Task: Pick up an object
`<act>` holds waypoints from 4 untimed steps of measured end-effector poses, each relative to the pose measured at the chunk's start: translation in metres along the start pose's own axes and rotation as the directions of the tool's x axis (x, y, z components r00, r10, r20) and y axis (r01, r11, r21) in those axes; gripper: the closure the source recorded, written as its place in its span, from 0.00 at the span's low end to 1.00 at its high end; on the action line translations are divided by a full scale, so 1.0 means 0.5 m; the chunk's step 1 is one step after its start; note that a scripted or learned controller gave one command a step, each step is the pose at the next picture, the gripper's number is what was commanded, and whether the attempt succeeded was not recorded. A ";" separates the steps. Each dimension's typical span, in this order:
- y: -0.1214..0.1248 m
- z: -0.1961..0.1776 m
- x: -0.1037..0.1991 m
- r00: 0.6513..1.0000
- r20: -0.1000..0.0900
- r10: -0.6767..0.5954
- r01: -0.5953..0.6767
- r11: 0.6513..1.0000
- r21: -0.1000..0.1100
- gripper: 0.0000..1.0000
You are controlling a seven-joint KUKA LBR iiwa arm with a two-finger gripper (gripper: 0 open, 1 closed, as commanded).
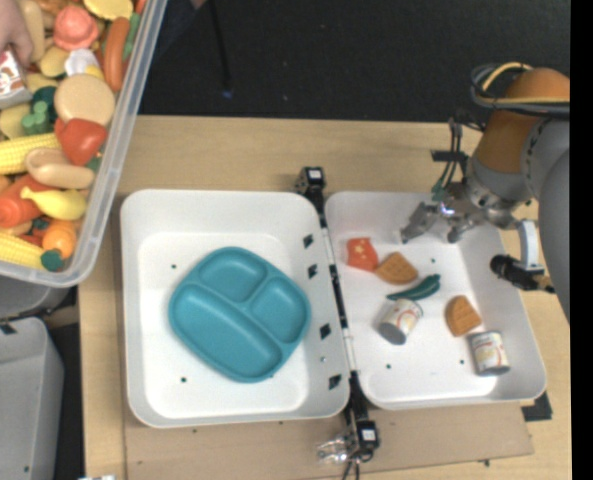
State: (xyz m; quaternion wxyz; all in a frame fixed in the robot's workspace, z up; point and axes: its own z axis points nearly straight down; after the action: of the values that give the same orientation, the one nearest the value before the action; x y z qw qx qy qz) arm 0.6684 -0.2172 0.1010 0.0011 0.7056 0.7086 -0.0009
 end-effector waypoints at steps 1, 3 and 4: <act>0.003 -0.027 -0.003 1.000 0.004 -0.003 0.003 1.000 -0.005 1.00; 0.027 -0.243 0.004 1.000 0.000 -0.001 0.001 1.000 -0.007 1.00; 0.030 -0.352 0.001 1.000 0.000 -0.003 0.003 1.000 -0.008 1.00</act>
State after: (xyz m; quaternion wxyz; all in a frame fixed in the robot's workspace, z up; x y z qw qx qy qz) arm 0.6831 -0.2162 0.2768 0.0039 0.7046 0.7096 0.0018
